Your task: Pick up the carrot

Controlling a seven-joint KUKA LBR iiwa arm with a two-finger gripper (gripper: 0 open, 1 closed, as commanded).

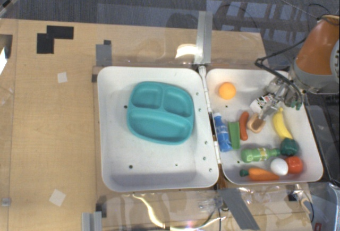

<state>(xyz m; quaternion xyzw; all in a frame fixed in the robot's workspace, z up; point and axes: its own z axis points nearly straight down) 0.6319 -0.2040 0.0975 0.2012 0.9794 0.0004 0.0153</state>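
The carrot [260, 174], orange with a small green end on its left, lies flat along the front wall of the right bin [313, 171]. A white egg [279, 166] touches its right end. My gripper [265, 108] hangs over the middle of the same bin, well behind the carrot, just above a small tan piece [256, 125]. It comes down from the orange-banded wrist [317, 54] at the right. Nothing shows between its fingers.
Around the carrot lie a green bottle [259, 154], a red tomato [295, 164], a dark green vegetable [289, 146], a banana [280, 123], a red sausage [243, 125], a blue bottle [222, 133] and an orange ball [227, 90]. The left bin [117, 166] holds a teal divided plate [160, 112].
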